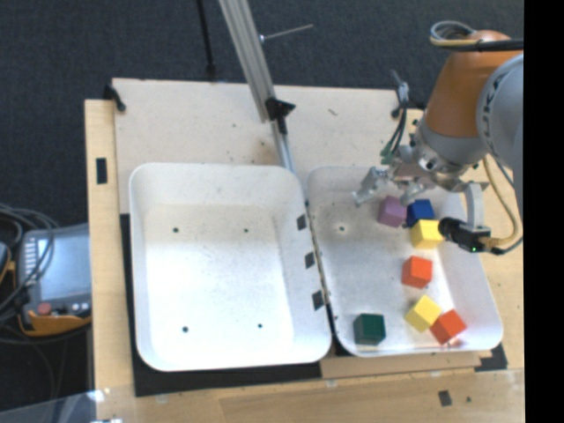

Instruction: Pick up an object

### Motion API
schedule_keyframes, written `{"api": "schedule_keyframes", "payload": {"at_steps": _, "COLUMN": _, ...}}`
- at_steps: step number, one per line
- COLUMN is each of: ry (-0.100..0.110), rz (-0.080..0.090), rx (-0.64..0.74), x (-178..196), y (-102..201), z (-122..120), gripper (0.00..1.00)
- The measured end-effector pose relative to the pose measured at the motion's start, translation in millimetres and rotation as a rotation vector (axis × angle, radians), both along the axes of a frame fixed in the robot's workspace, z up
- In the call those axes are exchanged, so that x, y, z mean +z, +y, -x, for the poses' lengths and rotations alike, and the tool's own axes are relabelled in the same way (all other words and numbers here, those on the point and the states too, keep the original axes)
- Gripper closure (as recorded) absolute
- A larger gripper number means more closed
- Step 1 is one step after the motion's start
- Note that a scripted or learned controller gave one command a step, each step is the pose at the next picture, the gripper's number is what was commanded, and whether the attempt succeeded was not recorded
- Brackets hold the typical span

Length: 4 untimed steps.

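Observation:
My gripper (392, 190) hangs over the back of the right bin (344, 263), open, with one finger (367, 189) reaching left. Nothing sits between the fingers. Just below it, on the bin floor, lies a purple block (392, 211), and a blue block (421, 209) touches that block's right side. A yellow block (427, 233) sits right in front of the blue one. Farther forward are an orange block (417, 271), a second yellow block (424, 312), a red-orange block (449, 325) and a dark green block (369, 328).
The left bin (220, 263) stands beside the right one, their rims meeting in the middle. A slanted metal rail (251, 51) crosses the back of the bench down to the bins' junction. A cable and connector (467, 233) hang at the right bin's right edge.

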<state>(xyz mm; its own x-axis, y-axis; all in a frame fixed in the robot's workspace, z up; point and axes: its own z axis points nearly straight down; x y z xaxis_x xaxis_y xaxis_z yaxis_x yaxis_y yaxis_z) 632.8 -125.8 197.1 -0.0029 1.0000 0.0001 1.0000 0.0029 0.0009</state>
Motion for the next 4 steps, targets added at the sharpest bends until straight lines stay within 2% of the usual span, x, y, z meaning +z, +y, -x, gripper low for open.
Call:
{"api": "schedule_keyframes", "payload": {"at_steps": 1, "ry": 0.0, "rz": 0.0, "rx": 0.0, "x": 0.0, "y": 0.0, "z": 0.0, "gripper": 0.0}}
{"api": "schedule_keyframes", "payload": {"at_steps": 2, "ry": 0.005, "rz": 0.002, "rx": -0.003, "x": -57.4, "y": -1.2, "z": 10.0, "gripper": 0.0}}
{"api": "schedule_keyframes", "payload": {"at_steps": 3, "ry": 0.0, "rz": 0.003, "rx": -0.005, "x": -101.6, "y": -2.6, "z": 9.7, "gripper": 0.0}}
{"api": "schedule_keyframes", "payload": {"at_steps": 4, "ry": -0.004, "rz": 0.001, "rx": -0.01, "x": -88.2, "y": -3.1, "z": 8.4, "gripper": 1.0}}
